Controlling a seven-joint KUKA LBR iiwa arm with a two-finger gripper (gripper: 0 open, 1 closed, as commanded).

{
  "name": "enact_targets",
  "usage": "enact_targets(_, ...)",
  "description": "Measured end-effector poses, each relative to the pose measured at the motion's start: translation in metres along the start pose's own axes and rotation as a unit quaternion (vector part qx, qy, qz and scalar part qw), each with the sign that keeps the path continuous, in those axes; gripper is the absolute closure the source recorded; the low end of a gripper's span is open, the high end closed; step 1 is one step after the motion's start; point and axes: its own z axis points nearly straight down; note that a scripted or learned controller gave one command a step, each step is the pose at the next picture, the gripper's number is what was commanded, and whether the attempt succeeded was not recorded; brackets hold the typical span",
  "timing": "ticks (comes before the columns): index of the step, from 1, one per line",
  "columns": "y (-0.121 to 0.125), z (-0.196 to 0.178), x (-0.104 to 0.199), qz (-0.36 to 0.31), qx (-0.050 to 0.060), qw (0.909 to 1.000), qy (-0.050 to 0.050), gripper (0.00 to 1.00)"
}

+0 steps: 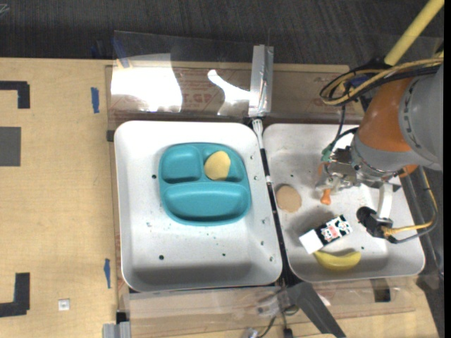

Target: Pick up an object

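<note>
A banana (337, 259) is seen nearest the camera, at the near edge of the right bin (409, 259). Its long axis is laid roughly left to right across the view, with its ends curved slightly upward toward the far side. Just beyond it, touching or nearly touching it, a small black-and-white carton (326, 233) is laid on a slant, its long axis running from near left to far right, with the white end pointed toward the near left. Farther in, a round tan cookie-like piece (288, 199) is placed near the bin's left wall, apart from the carton.

To its right, a small orange object (325, 196) is seen just below the gripper (337, 182), which is positioned low over the middle of the right bin. Whether the object is touched by the gripper cannot be told, and nothing is seen clearly held. The grey arm (416, 118) with its orange band is reached in from the right, with cables looped above it.

In the left bin (134, 245), a teal divided tray (204, 185) is set near the centre, and a yellow rounded object (217, 165) is held in its far right compartment.
</note>
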Motion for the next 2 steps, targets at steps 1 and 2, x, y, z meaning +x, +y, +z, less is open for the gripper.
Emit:
enact_targets(1,-0.015,-0.041,0.011,0.045,0.007,0.999,0.0,1.0)
enact_targets(2,-0.058,-0.097,0.046,-0.008,0.008,0.9999,0.002,1.0)
